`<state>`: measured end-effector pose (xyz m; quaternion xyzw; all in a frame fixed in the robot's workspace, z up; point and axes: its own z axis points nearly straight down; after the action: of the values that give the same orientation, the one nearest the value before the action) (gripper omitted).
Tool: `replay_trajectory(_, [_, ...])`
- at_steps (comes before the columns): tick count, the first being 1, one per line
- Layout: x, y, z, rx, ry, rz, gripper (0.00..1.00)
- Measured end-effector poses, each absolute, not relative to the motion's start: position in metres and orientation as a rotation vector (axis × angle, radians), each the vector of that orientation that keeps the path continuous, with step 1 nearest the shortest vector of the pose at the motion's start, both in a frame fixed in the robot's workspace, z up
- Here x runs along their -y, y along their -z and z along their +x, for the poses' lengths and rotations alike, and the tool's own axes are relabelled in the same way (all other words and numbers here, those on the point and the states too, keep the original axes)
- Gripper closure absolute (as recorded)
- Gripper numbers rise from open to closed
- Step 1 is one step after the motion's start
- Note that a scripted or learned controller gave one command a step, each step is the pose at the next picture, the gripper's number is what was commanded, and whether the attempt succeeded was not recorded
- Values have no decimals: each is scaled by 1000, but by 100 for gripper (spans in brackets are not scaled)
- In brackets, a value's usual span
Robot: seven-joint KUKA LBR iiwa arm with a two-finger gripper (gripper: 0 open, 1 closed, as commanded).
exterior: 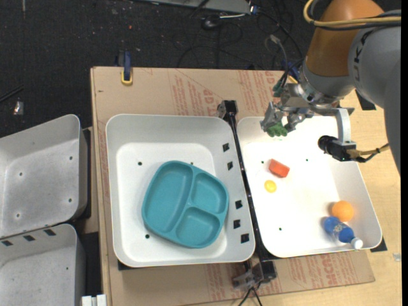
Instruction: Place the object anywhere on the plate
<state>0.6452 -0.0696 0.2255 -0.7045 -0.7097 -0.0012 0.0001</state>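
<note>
Camera view looks down on a brown counter (191, 81) that carries two shallow white bins side by side. Reaching in from the right, the grey arm (376, 50) with its orange band (338, 27) ends over the far left corner of the right bin (357, 171). Its gripper (278, 127) hangs there with a small green object (276, 131) at its tip; the jaws look clamped on this green piece, though the fingers themselves are hard to make out against the metal wrist.

Filling the middle of the left bin (127, 139) is a teal divided plate (185, 204) with three compartments, turned at a slant, one long compartment on its left and two smaller ones on its right. A row of black clips (237, 171) runs along the seam between the two bins.

Several small things lie on the floor of the right bin, well apart from the plate. An orange-red block (278, 167) sits near the bin's left side, with a small yellow piece (270, 186) just in front of it. In the near right corner rest an orange ball (342, 210) and, touching it, a blue object (336, 228) with a white end.

A blue-and-yellow clamp (127, 69) grips the far left edge of the counter.
</note>
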Motion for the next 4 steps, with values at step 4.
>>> replay_trajectory(4, [-151,-226,591,2228,-3,-2211,100])
